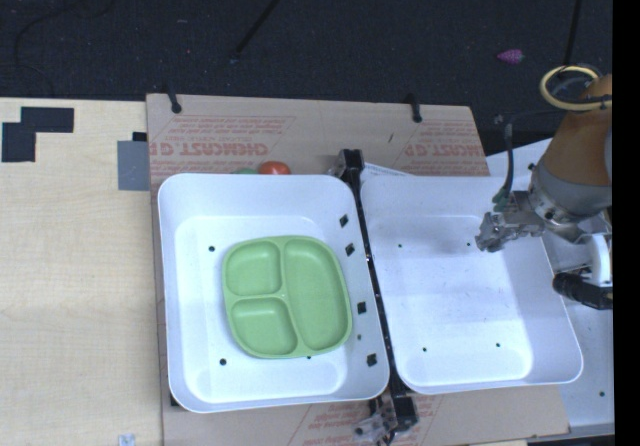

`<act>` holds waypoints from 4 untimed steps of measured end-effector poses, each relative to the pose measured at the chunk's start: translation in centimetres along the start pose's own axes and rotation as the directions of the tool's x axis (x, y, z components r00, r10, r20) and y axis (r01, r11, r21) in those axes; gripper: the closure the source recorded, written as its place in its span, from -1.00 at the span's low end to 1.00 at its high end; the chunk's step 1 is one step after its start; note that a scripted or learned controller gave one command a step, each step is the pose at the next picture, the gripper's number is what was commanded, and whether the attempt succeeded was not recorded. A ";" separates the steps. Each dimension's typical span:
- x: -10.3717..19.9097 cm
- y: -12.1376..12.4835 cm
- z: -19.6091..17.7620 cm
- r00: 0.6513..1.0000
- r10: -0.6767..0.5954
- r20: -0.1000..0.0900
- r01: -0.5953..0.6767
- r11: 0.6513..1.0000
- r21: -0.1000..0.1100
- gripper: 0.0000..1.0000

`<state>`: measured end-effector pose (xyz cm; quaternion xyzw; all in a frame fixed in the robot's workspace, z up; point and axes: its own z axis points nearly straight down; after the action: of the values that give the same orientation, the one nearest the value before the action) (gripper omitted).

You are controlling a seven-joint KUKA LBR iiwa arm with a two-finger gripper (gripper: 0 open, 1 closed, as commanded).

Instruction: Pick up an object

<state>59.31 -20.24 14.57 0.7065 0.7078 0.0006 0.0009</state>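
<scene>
A light green divided plate (286, 296) lies flat in the left white bin (190, 234), near its middle. My gripper (492, 235) hangs over the right bin (450, 354), near its upper right side, with nothing visible between its tips. The arm comes in from the right, with its orange band (580, 149) above the wrist. A small red and green object (268, 170) shows just behind the far rim of the left bin.
Both bins rest on a brown cardboard sheet (300, 134) atop a pale wooden bench (70, 264). A black clip strip (365, 274) runs between the bins. Dark floor with cables lies beyond the bench.
</scene>
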 end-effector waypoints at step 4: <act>10.8 -0.9 -8.5 1.000 -0.003 -0.003 0.003 1.000 0.006 1.00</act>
<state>58.33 -9.46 23.08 0.7054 0.7088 -0.0002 -0.0022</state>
